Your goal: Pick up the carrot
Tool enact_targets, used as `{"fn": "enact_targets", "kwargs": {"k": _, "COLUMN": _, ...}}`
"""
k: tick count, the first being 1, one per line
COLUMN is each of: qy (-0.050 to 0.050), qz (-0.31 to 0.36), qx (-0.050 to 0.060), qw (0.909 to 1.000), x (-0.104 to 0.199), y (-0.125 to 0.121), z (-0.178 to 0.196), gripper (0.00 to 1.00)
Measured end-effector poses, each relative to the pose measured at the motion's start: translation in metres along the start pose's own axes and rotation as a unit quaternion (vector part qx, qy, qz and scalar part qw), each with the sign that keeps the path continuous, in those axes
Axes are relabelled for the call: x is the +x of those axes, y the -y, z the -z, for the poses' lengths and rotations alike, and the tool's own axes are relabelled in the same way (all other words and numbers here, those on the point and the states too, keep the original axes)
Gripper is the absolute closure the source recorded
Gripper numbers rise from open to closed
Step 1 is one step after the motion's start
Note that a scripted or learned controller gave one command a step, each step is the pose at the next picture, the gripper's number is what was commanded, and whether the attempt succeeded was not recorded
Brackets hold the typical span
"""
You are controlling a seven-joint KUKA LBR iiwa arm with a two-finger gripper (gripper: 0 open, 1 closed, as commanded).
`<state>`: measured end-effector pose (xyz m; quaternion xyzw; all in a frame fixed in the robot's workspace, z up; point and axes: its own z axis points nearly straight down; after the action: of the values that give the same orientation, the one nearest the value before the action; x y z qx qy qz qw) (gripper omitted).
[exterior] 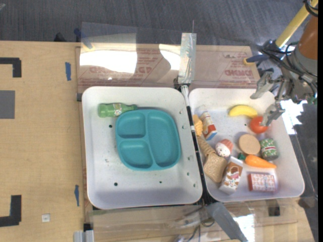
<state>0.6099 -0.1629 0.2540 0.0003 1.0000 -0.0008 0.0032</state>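
Seen from above at a slant: two white bins side by side on the counter (35, 135). In the left bin (96, 185), a teal divided plate (148, 138) at centre, with a green bottle (115, 109) lying at its 11 o'clock, just touching the rim. In the right bin (295, 183), a crowd of toy foods. The carrot (260, 161) lying at roughly 4 o'clock from that bin's centre, orange, tilted, green end toward the left, just above a red-and-white box (262, 181) and just below a green patterned ball (269, 148). A tan round disc (249, 144) at the carrot's 11 o'clock; a red tomato (258, 125) and a yellow banana (243, 111) farther up. The tool (270, 97) poised at the bin's 1 o'clock corner, above the tomato, well apart from the carrot, fingers spread and grasping nothing.
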Motion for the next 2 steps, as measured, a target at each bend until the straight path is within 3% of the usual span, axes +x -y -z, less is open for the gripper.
{"fn": "enact_targets", "kwargs": {"k": 1, "qy": -0.005, "qz": -0.012, "qx": -0.002, "qw": 0.9999, "x": 0.068, "y": -0.013, "z": -0.082, "gripper": 0.0}}
{"fn": "enact_targets", "kwargs": {"k": 2, "qy": 0.005, "qz": -0.015, "qx": 0.001, "qw": 0.9999, "x": 0.126, "y": -0.008, "z": -0.163, "gripper": 0.0}}
